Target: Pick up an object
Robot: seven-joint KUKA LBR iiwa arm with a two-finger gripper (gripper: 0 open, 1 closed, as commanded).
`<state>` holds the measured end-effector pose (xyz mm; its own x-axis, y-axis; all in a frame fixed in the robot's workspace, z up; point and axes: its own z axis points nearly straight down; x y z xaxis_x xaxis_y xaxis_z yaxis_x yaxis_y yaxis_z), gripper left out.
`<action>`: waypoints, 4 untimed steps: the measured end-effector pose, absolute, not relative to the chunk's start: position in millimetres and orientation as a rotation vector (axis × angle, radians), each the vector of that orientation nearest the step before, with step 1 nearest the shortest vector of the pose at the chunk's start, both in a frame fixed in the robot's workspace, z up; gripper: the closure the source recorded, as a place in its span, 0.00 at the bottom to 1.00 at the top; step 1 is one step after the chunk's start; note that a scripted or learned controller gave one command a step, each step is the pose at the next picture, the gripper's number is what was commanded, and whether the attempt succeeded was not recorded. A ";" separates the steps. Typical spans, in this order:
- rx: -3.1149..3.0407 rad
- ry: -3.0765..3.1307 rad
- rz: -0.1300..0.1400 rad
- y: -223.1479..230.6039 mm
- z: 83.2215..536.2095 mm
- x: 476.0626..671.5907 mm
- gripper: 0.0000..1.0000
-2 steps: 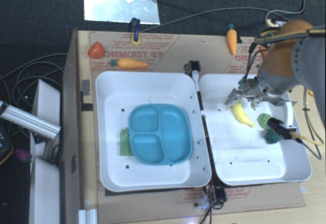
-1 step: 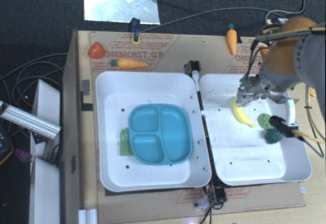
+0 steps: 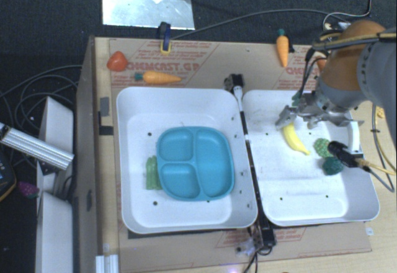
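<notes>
In the right bin (image 3: 310, 203) a yellow toy banana (image 3: 295, 139) lies near the back. To its right are a light green object (image 3: 321, 146) and a dark green one (image 3: 332, 165). My gripper (image 3: 298, 119) hangs just behind the banana's upper end, with its fingers spread apart and nothing between them. The grey arm with its orange band (image 3: 347, 58) reaches in from the right. In the left bin (image 3: 133, 141) sits a blue divided plate (image 3: 193, 163), and a green object (image 3: 151, 174) lies against its left edge.
On the bench behind the bins lie a toy carrot (image 3: 156, 77), an orange-red object (image 3: 117, 61) and a second carrot (image 3: 283, 49). A black divider (image 3: 243, 135) runs between the bins. Cables trail to the right of the right bin.
</notes>
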<state>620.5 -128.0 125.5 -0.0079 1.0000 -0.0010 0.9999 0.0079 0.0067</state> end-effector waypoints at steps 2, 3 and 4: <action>2.205 2.227 0.010 -127.8 136.3 621.4 0.00; 2.216 2.226 0.000 -125.3 83.7 630.8 0.00; 2.211 2.226 0.004 -125.4 95.6 632.3 1.00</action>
